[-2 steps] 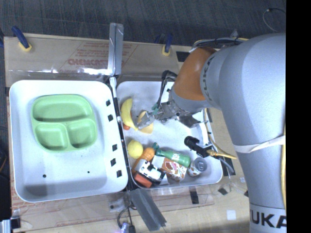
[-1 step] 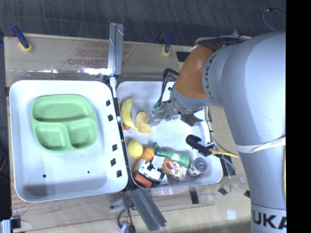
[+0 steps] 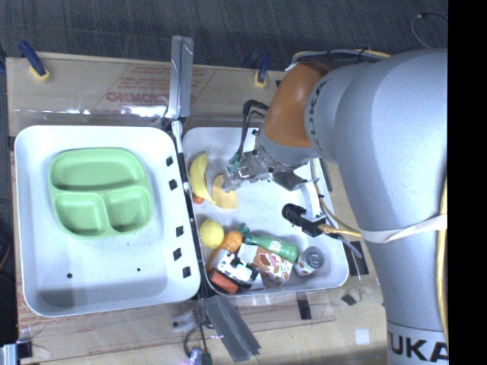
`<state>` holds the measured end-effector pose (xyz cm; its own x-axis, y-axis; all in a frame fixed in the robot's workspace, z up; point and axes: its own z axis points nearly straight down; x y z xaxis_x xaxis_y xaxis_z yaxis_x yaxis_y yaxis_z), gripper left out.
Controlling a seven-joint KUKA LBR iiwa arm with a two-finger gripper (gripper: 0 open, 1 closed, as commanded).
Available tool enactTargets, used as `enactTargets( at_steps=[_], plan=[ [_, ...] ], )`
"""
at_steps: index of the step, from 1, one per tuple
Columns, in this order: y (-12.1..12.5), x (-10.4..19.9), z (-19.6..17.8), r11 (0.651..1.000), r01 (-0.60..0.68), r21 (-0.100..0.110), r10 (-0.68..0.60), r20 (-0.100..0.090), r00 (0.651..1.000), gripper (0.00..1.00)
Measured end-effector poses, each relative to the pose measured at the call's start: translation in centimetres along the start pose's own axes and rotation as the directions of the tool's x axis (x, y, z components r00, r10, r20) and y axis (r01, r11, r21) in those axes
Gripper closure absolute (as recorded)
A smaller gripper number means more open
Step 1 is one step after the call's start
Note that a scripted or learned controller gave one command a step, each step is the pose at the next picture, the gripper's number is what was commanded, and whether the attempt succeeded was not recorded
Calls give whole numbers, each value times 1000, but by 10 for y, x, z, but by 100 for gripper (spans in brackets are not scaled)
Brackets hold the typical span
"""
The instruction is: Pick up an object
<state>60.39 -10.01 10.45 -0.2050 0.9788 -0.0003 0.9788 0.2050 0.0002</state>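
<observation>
Camera view: tool (image 3: pixel 228 175), grip state unclear, sits over yellow piece (image 3: pixel 224 195) beside banana (image 3: pixel 198 175); bottle (image 3: pixel 271 245) nearby.

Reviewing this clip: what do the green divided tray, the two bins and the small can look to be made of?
Green tray: likely moulded plastic, matte, with soft rounded compartment edges and even colour. Bins: probably thin formed plastic, smooth with a slight sheen and rounded corners. Can: apparently metal, judging by its shiny silvery top, though it is small and could be a toy.
</observation>
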Motion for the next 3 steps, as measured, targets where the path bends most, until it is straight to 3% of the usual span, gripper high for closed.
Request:
enactTargets(
  at_steps=[1,2,3],
  plan=[
    [0,0,0,1000,0,0,0,0,1000,0],
    [-50,-1,14,1000,25,4,-25,-2,1000,0],
    [-50,-1,4,1000,28,5,-28,-2,1000,100]
  ],
)
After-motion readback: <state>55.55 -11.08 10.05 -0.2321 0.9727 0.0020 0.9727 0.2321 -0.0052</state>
